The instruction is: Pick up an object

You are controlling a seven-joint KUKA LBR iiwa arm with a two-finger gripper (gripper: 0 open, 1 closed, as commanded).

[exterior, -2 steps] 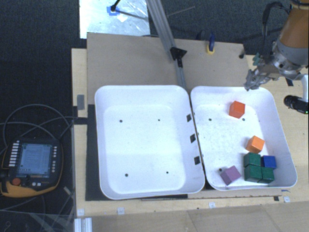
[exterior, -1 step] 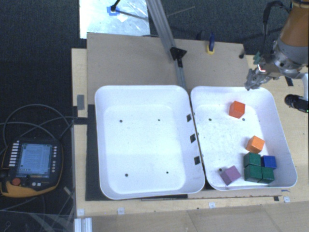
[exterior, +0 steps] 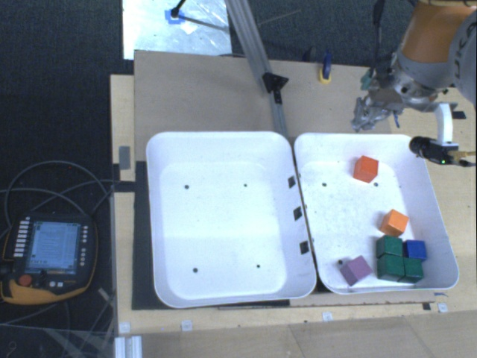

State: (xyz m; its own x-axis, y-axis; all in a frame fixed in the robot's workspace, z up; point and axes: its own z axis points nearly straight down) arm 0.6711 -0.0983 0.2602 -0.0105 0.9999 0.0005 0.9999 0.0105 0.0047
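Here, my gripper (exterior: 367,118) hangs over the bare bench (exterior: 201,95), just beyond the far rim of the right bin (exterior: 436,200), near that bin's far edge and apart from everything in it. Whether it is open or closed I cannot tell from this slanted view (the tip is small and blurred against the board). Nothing is visible between its tips. Above it, my grey wrist and the orange band (exterior: 436,24) enter from the upper right.

Right bin, contents. An orange-red cube (exterior: 365,168) sits alone toward the far side, nearest my gripper yet still clearly apart from it. A lighter orange cube (exterior: 394,222) lies farther toward the near side, just beside a cluster in the near right corner. That cluster comprises green blocks (exterior: 391,258) packed together, with a blue cube (exterior: 415,250) touching them on their right. A purple block (exterior: 356,269) lies tilted just to the left of the green ones, near the bin's front wall.

Left bin (exterior: 160,200). It stands side by side with the right bin, their inner walls touching along the centre line, where small dark clips (exterior: 298,213) show.

Surroundings. A grey slanted pole (exterior: 250,32) crosses the far bench toward the bins' junction. A handheld control pendant (exterior: 48,256) with a lit screen lies on the dark floor to the left, ringed by its cable.
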